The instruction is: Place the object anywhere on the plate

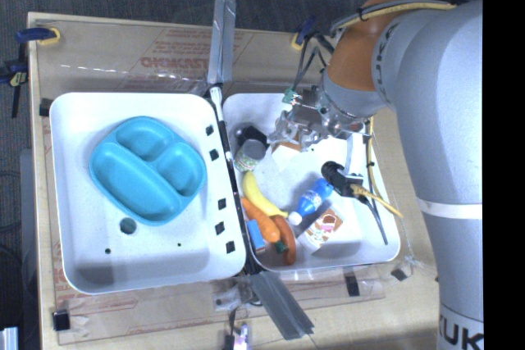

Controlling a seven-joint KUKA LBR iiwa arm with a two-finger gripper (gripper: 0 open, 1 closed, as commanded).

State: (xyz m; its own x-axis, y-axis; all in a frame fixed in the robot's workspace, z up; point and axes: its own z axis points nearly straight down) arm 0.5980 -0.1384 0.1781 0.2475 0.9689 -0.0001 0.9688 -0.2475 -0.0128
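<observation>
A blue plate [148,168] with three compartments lies in the left bin [74,250]. My gripper [294,129] hangs over the far part of the right bin [385,246], just right of a dark round object [251,149]. Below it lie a white crumpled item [277,170], a yellow banana [256,194], an orange carrot [272,224], a blue bottle [312,199] and a small printed carton [323,227]. I see nothing held in the gripper.
A small dark green ball [127,226] rests on the left bin's floor, near the plate's front edge. A blue block [257,235] sits beside the carrot. The raised divider [220,168] separates the bins. The grey arm [426,94] covers the right side.
</observation>
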